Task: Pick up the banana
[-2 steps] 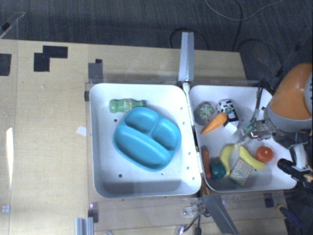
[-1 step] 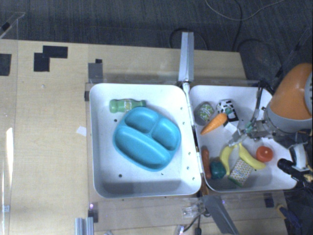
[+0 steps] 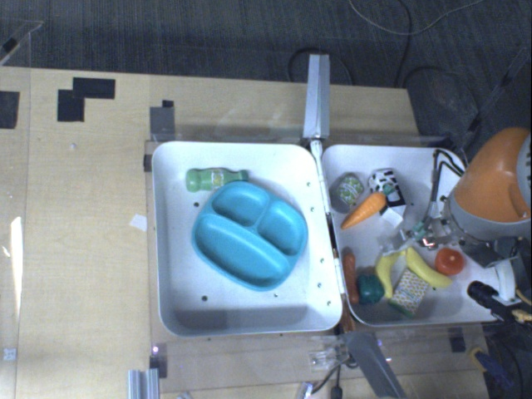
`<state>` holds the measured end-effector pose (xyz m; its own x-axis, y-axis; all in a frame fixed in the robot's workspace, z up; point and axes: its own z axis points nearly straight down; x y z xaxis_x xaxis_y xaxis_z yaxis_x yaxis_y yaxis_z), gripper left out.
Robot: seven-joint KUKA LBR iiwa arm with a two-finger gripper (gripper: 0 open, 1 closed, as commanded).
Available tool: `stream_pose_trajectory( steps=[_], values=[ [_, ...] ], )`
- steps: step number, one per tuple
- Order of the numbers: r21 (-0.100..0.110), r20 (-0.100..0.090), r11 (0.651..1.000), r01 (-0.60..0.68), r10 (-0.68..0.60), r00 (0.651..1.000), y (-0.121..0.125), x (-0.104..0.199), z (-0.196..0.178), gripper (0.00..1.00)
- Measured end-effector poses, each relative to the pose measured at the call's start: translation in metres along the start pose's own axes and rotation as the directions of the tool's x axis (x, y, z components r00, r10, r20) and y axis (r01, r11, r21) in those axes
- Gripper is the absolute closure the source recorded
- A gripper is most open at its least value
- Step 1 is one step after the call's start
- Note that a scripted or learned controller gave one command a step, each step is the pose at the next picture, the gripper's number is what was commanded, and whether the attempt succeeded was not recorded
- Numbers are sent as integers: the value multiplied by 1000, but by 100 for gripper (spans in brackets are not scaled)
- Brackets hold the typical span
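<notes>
Camera view: left bin [image 3: 166,248] holds a green bottle [image 3: 214,178] at 11 o'clock and a blue plate [image 3: 249,233] at centre; right bin [image 3: 366,153] holds the banana [image 3: 426,268] at 5 o'clock; gripper [image 3: 422,238] just above it, grip state undeterminable.

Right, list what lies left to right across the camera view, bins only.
Green bottle → blue divided plate → carrot → banana → tomato.
</notes>
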<state>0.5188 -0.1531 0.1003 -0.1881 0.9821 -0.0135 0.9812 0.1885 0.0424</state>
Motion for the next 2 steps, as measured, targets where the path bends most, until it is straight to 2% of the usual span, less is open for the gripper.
stream_pose_trajectory(
  steps=[1, 2],
  values=[
    [-1, 1, 1000, 0, 0, 1000, 1, 0, -9, 100],
    [-1, 1, 1000, 0, 0, 1000, 1, 0, -9, 0]
  ],
)
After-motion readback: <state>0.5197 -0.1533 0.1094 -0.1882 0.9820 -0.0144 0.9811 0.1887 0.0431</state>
